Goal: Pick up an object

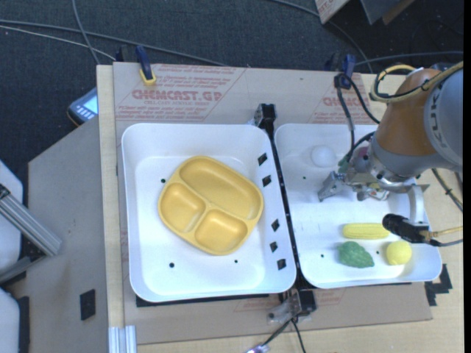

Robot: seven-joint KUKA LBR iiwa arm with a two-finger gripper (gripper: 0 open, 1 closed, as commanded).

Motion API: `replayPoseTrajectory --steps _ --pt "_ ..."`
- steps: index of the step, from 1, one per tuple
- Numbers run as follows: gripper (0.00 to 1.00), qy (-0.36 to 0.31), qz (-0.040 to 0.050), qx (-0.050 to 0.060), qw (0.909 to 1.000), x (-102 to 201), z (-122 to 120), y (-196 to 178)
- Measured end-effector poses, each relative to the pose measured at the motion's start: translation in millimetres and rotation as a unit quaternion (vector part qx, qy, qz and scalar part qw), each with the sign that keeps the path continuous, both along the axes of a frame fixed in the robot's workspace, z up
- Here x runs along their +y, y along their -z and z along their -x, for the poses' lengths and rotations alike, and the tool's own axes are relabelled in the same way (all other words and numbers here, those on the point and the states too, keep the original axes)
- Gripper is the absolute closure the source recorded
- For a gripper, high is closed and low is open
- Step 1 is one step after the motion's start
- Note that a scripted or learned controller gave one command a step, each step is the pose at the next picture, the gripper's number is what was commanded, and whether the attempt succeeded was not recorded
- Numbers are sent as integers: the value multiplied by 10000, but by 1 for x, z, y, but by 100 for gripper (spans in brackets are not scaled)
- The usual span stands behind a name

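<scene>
Dark carpet (184, 28), cables (81, 20), cardboard-topped bench (184, 94)

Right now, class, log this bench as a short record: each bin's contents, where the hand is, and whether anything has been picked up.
left bin: yellow divided plate
right bin: white ball, corn cob, green lump, yellow fruit
hand: over the right bin, above the corn cob
picked up: nothing visibly held

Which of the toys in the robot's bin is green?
The leafy green toy, at the right bin's near edge. The corn and round toy are yellow.
</scene>
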State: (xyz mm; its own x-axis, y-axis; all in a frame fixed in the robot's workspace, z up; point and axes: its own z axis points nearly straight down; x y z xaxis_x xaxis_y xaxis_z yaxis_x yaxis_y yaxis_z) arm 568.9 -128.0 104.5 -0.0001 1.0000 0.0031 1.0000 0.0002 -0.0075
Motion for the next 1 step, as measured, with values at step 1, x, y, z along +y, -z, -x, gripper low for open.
replayPoseTrajectory --steps 1 --pt "100 5 8 -39 10000 -1 -2 -15"
